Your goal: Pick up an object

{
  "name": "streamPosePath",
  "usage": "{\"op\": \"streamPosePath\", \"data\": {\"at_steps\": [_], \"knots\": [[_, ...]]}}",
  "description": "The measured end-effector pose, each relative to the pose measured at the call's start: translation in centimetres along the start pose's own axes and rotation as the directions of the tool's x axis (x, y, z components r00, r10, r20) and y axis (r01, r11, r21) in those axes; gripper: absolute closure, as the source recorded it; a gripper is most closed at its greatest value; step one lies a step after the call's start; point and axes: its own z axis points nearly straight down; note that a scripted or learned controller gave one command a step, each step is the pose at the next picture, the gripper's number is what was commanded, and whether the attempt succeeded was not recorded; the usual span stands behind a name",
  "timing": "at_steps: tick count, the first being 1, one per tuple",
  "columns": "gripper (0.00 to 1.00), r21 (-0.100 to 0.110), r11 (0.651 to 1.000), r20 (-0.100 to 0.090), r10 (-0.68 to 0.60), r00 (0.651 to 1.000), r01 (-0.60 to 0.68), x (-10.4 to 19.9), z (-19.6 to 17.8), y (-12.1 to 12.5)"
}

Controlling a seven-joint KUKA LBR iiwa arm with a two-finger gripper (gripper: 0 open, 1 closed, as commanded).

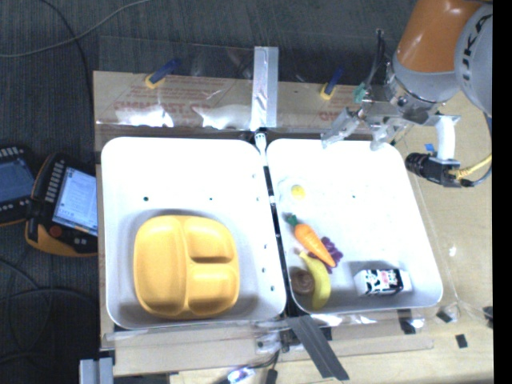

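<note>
While my grey two-finger gripper hovers open at the right white bin's far rim, the orange plastic carrot lies toward seven o'clock, its long axis running ten-to-four.

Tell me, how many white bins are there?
2. The left bin holds a yellow tray; the right bin holds the toy food.

Count: 2 shallow white bins; 1 yellow sectioned plastic tray; 1 orange carrot; 1 yellow banana; 1 black-and-white carton.
</note>
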Motion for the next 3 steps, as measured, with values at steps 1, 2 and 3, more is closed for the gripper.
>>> {"op": "streamPosePath", "data": {"at_steps": [1,2,3], "knots": [[0.0,0.001,0.99,0.0,-0.14,0.99,0.14,5.8,9.6,-4.9],[0.0,0.002,0.997,0.0,-0.077,0.997,0.077,4.4,10.0,-11.7],[0.0,-0.014,0.993,0.003,-0.12,0.993,0.12,-0.5,19.2,-9.4]]}}
